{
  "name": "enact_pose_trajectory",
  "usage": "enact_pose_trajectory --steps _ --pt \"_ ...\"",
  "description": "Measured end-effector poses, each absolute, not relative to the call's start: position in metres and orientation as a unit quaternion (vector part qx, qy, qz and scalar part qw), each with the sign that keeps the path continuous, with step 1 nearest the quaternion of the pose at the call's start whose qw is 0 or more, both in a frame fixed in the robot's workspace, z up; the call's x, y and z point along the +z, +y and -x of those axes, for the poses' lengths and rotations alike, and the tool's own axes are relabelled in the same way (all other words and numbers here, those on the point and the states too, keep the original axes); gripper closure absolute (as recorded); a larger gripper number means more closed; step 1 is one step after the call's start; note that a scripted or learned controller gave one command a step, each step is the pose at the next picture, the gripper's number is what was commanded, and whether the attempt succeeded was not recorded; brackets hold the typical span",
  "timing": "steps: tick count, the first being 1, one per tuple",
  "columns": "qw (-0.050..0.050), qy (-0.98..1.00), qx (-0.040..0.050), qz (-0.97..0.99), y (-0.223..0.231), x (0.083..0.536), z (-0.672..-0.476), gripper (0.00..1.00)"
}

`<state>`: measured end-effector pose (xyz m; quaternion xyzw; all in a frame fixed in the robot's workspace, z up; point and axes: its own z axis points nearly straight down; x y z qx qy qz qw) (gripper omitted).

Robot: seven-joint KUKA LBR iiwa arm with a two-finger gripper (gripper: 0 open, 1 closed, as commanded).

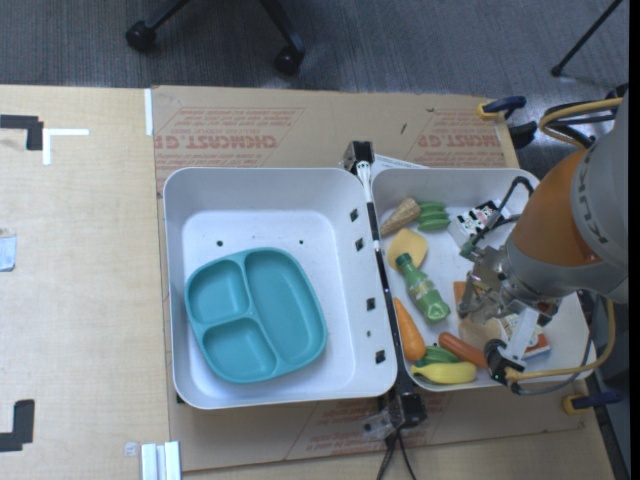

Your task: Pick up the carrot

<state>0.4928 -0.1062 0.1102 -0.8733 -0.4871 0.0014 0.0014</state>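
Carrot [408, 332] lies at right bin's [400, 180] left wall, beside green bottle [423, 291] and banana [447, 372]. My hand [480, 303] hovers mid-bin; can't tell its opening. Risk: wall blocks a finger, or I snag a neighbour.

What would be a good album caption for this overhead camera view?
Robot arm reaching into the right bin of toy food, carrot lying untouched by its left wall.

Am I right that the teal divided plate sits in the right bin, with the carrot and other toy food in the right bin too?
Not quite. The camera view shows the teal divided plate in the left bin. The carrot and other toy food are in the right bin, as you said.
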Motion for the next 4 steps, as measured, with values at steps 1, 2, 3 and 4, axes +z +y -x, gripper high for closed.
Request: enact_pose_trajectory --steps 1,2,3,4 --pt "0.002 -0.488 0.0018 0.873 -0.107 0.119 -0.494 1.0" --pt "0.002 -0.488 0.0018 0.873 -0.107 0.119 -0.494 0.0" --pt "0.0 -0.494 0.0007 0.869 -0.112 0.092 -0.518 0.0" --pt "0.0 -0.496 0.0016 0.868 -0.112 0.1 -0.518 1.0"
